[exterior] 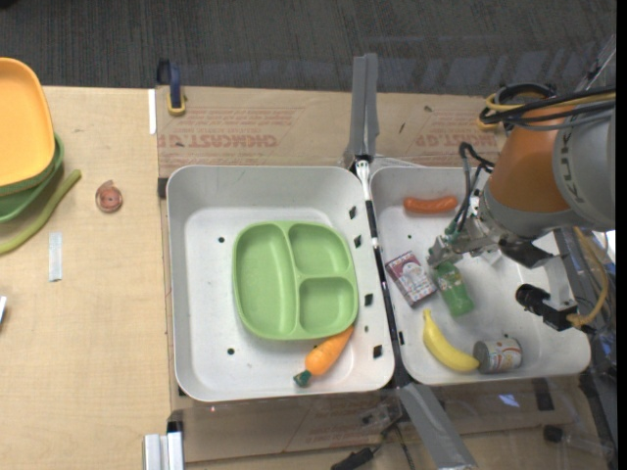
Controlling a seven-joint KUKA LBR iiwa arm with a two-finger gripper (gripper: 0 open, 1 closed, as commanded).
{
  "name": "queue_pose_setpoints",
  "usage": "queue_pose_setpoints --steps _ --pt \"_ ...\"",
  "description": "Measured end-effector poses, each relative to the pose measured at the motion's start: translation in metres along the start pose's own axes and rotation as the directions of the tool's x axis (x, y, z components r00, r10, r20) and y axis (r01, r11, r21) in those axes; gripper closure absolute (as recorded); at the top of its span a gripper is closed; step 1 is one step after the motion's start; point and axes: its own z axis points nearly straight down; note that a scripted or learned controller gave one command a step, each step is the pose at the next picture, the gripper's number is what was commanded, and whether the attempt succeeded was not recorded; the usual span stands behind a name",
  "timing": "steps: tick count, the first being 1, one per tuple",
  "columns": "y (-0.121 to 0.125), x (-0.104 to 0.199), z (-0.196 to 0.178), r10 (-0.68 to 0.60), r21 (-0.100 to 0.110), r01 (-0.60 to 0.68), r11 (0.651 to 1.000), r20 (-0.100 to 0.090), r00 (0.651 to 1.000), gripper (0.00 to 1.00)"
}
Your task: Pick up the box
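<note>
With the gripper [443, 258], whose opening I cannot tell, low in the right bin [549, 360] just above the green box [455, 292] at right-centre of frame, a descent risks nudging the pink packet [410, 277] touching it.

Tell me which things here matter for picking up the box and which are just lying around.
For the job:
box
hand

Lying about:
green packet
banana
can
sausage
carrot
green divided plate
</note>
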Motion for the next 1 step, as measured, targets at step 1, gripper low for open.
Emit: queue_pose_setpoints --steps 1 --pt "0.0 0.0 0.0 0.0 0.0 0.0 1.0 0.0 1.0 0.0"
